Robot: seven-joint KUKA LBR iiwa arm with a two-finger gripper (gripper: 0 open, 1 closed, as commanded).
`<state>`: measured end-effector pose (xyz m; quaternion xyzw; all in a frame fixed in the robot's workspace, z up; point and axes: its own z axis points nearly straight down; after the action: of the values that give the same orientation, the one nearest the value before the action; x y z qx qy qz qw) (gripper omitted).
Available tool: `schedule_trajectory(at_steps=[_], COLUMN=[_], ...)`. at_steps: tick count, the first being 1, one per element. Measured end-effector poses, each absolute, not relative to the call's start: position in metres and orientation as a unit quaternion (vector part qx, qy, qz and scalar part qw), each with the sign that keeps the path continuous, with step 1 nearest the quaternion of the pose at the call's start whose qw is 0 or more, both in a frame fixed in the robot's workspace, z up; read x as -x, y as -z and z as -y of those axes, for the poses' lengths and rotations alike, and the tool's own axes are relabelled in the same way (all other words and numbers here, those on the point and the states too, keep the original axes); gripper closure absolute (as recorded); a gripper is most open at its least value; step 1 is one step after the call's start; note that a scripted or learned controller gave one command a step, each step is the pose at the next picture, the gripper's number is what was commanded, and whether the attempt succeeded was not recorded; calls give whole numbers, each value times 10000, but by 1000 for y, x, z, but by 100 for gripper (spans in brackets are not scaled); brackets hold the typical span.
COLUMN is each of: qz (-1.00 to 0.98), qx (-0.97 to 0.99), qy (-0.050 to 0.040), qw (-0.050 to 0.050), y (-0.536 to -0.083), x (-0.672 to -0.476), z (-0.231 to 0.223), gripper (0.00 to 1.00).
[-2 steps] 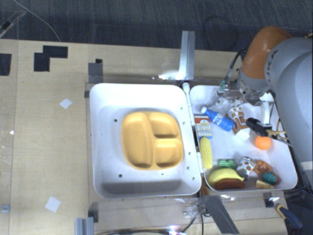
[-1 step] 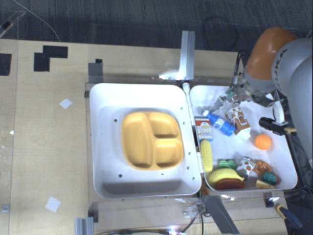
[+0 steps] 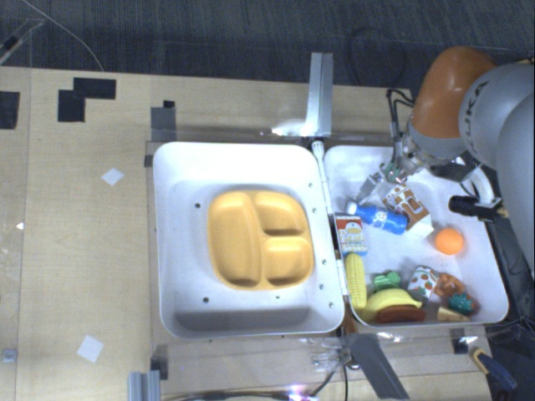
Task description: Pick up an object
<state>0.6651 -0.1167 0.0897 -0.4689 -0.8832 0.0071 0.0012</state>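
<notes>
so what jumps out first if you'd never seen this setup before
Probably the big yellow divided tray, lying alone in the middle of the left bin. Next comes the clutter in the right bin: an orange ball near its right side, a blue bottle toward the middle, and a corn cob along its left wall. The grey arm with its orange band reaches in from the right, its gripper low over that bin's far part.

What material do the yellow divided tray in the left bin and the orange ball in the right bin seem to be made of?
Yellow divided tray: likely moulded plastic, with a smooth, slightly glossy look, rounded compartments and an even colour. Orange ball: probably plastic or foam, with a matte look and a uniform colour; too small to tell which.
</notes>
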Motion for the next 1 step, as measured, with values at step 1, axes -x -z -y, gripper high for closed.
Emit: schedule_trajectory(at_steps=[1], qz=[8840], qx=[4676], qy=[18], qw=[-41], y=[-102], x=[-647], z=[100], gripper=[0])
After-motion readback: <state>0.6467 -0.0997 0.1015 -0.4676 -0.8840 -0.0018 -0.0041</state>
